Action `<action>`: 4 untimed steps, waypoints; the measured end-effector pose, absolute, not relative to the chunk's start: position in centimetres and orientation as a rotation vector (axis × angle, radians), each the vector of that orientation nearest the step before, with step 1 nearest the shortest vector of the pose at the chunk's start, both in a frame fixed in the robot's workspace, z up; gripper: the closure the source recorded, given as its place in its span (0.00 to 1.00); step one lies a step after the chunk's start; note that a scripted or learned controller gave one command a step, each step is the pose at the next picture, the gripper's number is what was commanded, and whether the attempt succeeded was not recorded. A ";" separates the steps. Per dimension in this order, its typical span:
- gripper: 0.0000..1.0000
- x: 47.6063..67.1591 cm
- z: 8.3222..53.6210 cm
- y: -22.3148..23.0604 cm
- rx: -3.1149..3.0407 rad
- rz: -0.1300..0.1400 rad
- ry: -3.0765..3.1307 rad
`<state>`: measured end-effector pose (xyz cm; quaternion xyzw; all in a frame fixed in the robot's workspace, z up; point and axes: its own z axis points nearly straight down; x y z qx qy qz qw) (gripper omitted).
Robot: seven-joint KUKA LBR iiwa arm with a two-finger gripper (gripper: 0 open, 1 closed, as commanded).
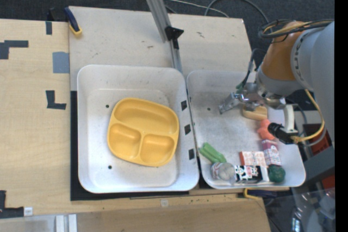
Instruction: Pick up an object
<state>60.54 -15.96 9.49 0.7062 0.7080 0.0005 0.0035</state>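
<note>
Though the arm is already in over the right bin [247,117], nothing looks lifted yet — the pick is still to do. Camera view: pincer [232,101] sits low near that bin's far edge, tips slightly spread, nothing between them. Nearest candidates — a tan piece [255,113] just beside it; small packets [255,159] along the near edge. Yellow tray [143,131] in left bin.

Robotics lab: bench [130,35], white bins [87,117], cables [228,5]
</note>
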 end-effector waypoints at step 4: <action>1.00 61.4 27.1 -14.2 2.215 0.005 2.221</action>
